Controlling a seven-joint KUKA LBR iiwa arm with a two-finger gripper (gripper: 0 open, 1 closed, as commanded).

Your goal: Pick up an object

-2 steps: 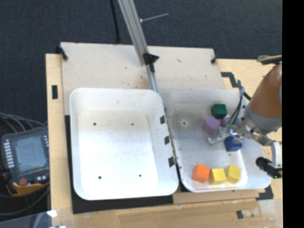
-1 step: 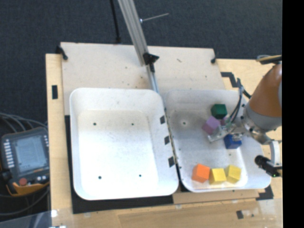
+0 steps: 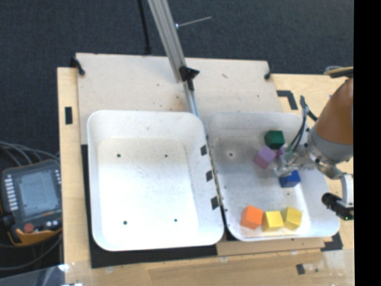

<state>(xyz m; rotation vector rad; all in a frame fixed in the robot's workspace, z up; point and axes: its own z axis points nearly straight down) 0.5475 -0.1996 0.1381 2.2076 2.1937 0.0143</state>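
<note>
In the right bin point(image 3: 238, 142) lie several small blocks. A green cube point(image 3: 274, 139) sits at the back, with a purple cube point(image 3: 265, 157) just in front and left of it. A blue cube point(image 3: 290, 179) lies further right. Along the front wall stand an orange cube point(image 3: 252, 217) and two yellow cubes point(image 3: 273, 220) point(image 3: 293, 217). My gripper point(image 3: 286, 164) reaches in from the right and hangs low between the purple cube and the blue cube, right over the blue cube's back edge. The wrist hides what is under it.
The left bin point(image 3: 149, 177) lies beside the right one, their walls meeting at the middle. A slanted metal pole point(image 3: 169, 34) rises behind the bins. A teach pendant point(image 3: 33, 195) rests off the bench at the left.
</note>
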